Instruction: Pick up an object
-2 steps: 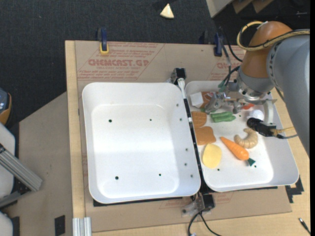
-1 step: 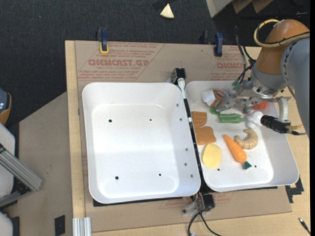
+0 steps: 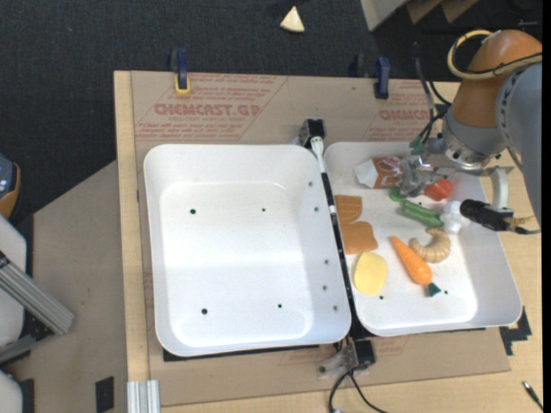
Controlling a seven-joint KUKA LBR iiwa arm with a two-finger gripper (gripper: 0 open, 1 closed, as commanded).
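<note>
While jaws (image 3: pixel 419 169) hover low, grip state unclear, green pepper (image 3: pixel 419 212) lies just below, right bin (image 3: pixel 491 304).

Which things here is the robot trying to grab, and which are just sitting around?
For the job:
gripper, down in the right bin
green toy
red toy
carrot
yellow round piece
two tan slices
pale curved toy

Just lying about:
left bin
blue clamps
cardboard sheet
pale scrap on the floor
</note>
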